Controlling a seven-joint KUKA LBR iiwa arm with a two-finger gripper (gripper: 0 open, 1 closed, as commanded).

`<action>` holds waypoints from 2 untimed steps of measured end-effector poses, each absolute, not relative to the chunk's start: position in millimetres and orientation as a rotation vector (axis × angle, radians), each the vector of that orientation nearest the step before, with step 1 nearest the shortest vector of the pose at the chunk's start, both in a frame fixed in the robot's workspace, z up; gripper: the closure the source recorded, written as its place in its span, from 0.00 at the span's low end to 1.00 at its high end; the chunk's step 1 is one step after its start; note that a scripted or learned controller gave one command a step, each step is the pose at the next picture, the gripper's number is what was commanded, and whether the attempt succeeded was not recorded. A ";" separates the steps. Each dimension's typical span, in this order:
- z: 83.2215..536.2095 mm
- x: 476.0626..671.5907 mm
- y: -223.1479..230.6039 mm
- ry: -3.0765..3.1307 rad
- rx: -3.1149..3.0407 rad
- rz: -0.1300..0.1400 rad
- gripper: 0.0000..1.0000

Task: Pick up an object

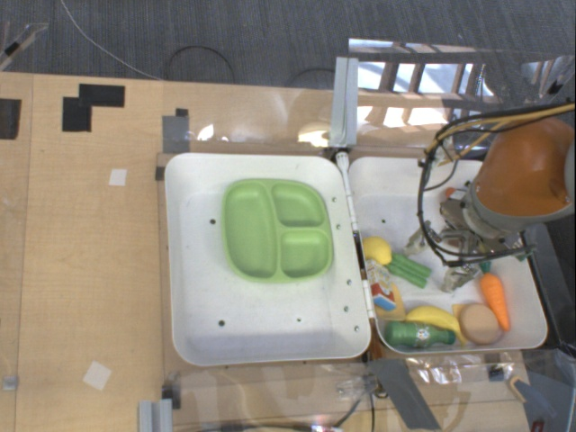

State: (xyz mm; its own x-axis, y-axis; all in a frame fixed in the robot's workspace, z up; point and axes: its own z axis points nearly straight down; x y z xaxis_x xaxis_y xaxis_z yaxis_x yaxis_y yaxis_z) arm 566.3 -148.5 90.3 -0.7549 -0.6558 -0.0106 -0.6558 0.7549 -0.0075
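You had the tool (463, 264) hovering just left of the carrot (494, 300), its grip impossible to tell, so you needed to centre over the carrot before descending.

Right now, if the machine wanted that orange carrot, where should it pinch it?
Probably across the thick upper body of the orange toy carrot, coming straight down from above. It lies flat in the white right-hand bin, tapering toward the near wall, with the beige egg-shaped toy close on one side, so the wider end gives more room.
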 end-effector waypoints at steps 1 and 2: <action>89.3 596.6 -203.6 2.748 -1.499 -0.014 0.00; 90.3 546.9 -200.0 2.733 -1.523 -0.012 0.00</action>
